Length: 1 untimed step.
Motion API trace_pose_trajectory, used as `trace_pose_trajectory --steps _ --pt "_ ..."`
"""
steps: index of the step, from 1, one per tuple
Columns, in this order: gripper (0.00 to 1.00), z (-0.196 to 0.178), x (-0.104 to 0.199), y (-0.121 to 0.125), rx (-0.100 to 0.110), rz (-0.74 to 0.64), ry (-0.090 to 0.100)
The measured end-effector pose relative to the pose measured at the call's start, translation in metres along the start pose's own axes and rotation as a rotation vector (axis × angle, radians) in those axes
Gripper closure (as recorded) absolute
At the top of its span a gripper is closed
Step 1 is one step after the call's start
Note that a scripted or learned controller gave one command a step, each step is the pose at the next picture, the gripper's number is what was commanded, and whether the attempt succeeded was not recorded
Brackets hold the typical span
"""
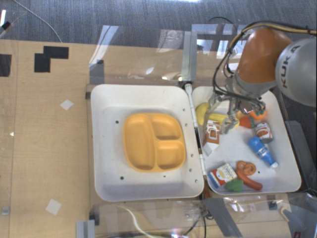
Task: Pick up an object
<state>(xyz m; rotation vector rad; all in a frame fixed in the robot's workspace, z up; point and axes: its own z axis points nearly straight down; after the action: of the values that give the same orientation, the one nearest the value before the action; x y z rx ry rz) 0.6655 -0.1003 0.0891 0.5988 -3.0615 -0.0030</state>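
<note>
Over the right bin (pixel 290 175), the gripper (pixel 229 117) hangs low above a small brown-and-white carton (pixel 212 132) beside a yellow banana (pixel 201 113); whether the jaws are spread or pressed together cannot be told. Judged from this, the reach is under way; next comes a straight descent onto the flat, stiff carton.

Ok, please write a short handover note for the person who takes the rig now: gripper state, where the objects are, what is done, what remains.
Gripper: low in the right bin, above the small carton and beside the banana; nothing seen between its fingers.
Also in the right bin: blue bottle, small can, red pretzel-shaped toy, green item.
Left bin: yellow divided tray.
Done: arm is over the objects.
Left: grasp one object and lift it.
</note>
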Motion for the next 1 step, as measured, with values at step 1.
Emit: trace_pose_trajectory --steps 1 --pt "0.00 0.0000 0.0168 0.0109 0.018 -0.060 -0.030"
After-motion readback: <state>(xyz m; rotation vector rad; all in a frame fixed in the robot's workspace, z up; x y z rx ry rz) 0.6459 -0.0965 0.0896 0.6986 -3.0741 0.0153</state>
